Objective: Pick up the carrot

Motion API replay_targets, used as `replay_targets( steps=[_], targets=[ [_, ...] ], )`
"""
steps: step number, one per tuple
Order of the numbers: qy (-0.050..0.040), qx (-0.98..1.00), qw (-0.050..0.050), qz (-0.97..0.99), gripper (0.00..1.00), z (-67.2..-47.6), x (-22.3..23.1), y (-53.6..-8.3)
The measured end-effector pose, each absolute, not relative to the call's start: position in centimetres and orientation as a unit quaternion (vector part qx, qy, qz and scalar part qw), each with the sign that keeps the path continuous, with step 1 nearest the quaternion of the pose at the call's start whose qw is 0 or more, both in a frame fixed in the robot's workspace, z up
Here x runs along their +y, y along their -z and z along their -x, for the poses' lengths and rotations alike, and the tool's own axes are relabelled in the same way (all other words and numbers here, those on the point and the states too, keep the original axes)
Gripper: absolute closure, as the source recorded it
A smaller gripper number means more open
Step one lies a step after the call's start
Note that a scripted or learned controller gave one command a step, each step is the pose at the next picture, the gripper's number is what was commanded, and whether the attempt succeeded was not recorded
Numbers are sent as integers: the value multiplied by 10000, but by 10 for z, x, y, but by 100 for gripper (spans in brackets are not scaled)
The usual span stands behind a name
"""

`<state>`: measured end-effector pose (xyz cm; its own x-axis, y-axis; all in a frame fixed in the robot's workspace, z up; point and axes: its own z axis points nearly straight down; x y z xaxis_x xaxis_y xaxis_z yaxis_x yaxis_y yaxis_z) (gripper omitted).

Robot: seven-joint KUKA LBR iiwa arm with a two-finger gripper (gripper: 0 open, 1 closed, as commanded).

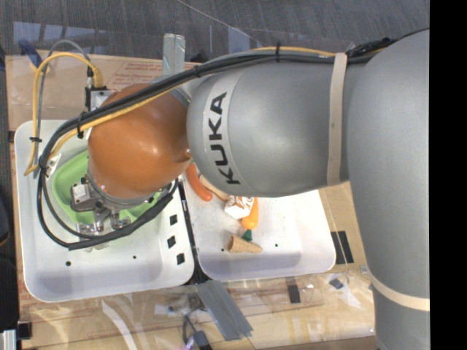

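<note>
The carrot lies in the right bin, toward its left half, partly under the arm; just an orange stub with a green tip at its near end is visible, so its full length can't be judged. It looks like a toy: probably light, stiff, smooth plastic, a bit slippery and not fragile. It tapers, so the best hold is likely across the thicker orange body, jaws crosswise to its long axis, not on the green end where it could squirt out. A white wrapper-like item touches it on the left, a cone sits just near of it, and a sausage-like piece lies left and farther back, so clutter crowds the grasp. The gripper is down in the left bin, over a green bowl, well apart from the carrot, with the divide between the 2 bins in between. Its tip is a tangle of metal and cable below the orange wrist, and whether the jaws are open or closed can't be told. Nothing is seen held. The pick seems not yet started; the arm would need to cross right.
</note>
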<state>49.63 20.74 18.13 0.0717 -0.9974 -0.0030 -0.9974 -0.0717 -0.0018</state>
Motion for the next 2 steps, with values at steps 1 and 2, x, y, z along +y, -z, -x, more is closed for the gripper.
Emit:
replay_targets(
  steps=[1,2],
  targets=[
    [-14,6278,-17,7783,100,-476,130,-120],
    [-4,6846,15,7290,100,-505,220,-169]
  ],
)
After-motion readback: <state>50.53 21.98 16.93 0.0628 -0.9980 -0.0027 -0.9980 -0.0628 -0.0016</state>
